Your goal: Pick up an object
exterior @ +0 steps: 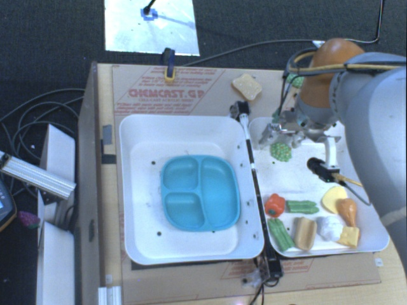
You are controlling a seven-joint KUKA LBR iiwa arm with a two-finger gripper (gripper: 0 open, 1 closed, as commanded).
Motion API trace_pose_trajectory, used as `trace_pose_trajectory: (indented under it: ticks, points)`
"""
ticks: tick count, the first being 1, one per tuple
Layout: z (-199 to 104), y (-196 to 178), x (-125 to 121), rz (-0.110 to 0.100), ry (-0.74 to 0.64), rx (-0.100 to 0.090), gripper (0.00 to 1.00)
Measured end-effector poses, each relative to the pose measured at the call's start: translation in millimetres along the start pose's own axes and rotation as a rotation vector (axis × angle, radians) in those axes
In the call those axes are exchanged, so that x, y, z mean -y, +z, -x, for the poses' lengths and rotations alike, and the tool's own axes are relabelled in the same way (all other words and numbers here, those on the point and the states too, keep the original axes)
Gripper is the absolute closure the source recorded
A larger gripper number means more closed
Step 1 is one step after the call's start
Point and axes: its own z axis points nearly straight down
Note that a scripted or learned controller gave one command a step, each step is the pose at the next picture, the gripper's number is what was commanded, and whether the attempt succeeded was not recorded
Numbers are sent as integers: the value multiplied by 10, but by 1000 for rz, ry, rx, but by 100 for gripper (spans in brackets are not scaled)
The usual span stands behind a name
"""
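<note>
Writing: red "CHEMCAST GP" on the brown cardboard sheet (165, 94) under both bins, along its far edge. The smaller print below it is too small to read.
Clamp: one yellow-and-blue clamp (169, 65) on the sheet's far edge, just above the writing.
Left bin (137, 189): one blue three-compartment plate (200, 192) at its middle.
Bread slice (247, 86): one, on the cardboard beyond the bins' far edges, outside both.
Right bin (296, 180): nine toy foods.
Gripper (280, 135): low over the right bin's far left corner. Whether it is open or closed cannot be told. The grey arm (372, 119) covers the bin's far right corner.
Task's thing: one green broccoli toy (281, 152) just beneath the gripper, near the bin's left wall, apart from the other toys.
Near edge, left to right: red tomato (275, 205), slanted green pod (280, 234), level green pod (302, 206), bread roll (305, 232), white lump (327, 227), yellow slice (332, 199), orange drumstick (346, 210), cheese wedge (348, 236), all crowded together.
</note>
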Motion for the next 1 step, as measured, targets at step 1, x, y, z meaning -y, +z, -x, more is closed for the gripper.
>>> trace_pose_trajectory:
  ticks: [1]
  points:
    - [5,-115,-11,3,-4,2,100]
